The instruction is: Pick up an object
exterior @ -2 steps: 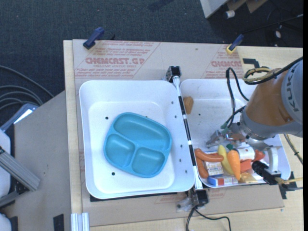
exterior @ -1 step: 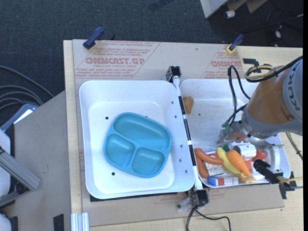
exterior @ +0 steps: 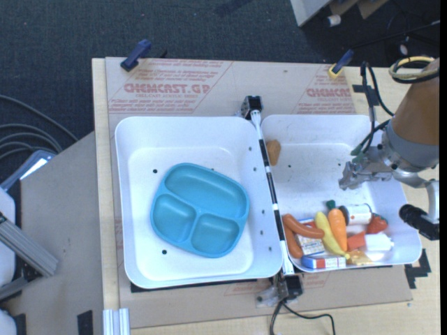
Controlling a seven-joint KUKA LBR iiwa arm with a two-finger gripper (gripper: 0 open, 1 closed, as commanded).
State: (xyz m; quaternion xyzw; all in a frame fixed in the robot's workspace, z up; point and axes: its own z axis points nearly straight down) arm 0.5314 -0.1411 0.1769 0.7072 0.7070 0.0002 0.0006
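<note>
Camera view: hand (exterior: 351, 175), grip unclear, above right bin (exterior: 307, 128), toy food (exterior: 336, 230) nearby.

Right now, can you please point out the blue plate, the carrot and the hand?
blue plate (exterior: 200, 209), camera view, its centre where dividers meet.
carrot (exterior: 337, 227), camera view, middle of its orange body.
hand (exterior: 351, 176), camera view, at its fingertips.

A blue divided plate (exterior: 200, 210) lies in the left bin (exterior: 133, 187). In the right bin (exterior: 307, 135), toy foods (exterior: 335, 239) crowd its five o'clock corner. The gripper (exterior: 356, 173) hovers at three o'clock.
</note>
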